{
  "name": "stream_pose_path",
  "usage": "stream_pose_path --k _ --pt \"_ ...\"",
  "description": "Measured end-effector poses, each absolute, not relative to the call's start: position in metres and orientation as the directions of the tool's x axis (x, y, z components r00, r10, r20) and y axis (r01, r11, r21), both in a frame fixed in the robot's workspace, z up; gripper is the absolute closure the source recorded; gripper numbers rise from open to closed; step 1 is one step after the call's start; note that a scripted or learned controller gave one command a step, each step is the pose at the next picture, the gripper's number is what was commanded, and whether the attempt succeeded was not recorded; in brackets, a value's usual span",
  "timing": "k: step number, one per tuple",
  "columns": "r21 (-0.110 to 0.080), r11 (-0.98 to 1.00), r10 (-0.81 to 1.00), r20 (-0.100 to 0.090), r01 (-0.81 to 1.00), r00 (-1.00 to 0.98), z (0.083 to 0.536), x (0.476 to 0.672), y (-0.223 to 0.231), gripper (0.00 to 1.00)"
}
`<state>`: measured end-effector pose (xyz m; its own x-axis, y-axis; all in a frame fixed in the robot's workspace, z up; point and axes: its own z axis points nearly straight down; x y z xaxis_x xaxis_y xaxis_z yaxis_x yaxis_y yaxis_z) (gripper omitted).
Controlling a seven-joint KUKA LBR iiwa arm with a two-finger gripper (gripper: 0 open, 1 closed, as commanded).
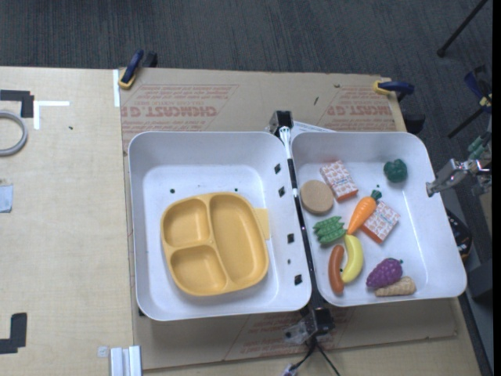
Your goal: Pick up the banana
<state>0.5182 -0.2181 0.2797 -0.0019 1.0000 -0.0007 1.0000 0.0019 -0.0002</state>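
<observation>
One gripper [445, 180] sits at the right bin's [438, 245] rim; we cannot tell its opening. Our smooth, curved banana [353, 258] lies beside a glossy sausage [336, 269].

My bench [63, 249] is a pale wooden top, and a sheet of brown cardboard [258, 104] with red printed lettering lies flat on it — held at its far edge by two clamps, one blue-and-yellow at the far left corner [131, 68], one at the far right [393, 88]. On the cardboard sit the two shallow white bins side by side, touching along their inner walls — the left bin [145, 233] and the right bin [438, 241]. Black tape marks [16, 100] and a pale ring [11, 134] lie on the bare wood at the left edge.
</observation>
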Motion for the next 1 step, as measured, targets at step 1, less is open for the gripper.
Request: stream_pose_path --k 1 --pt "0.0 0.173 0.985 0.0 0.985 -0.173 0.1603 0.4871 -0.1665 0.0"
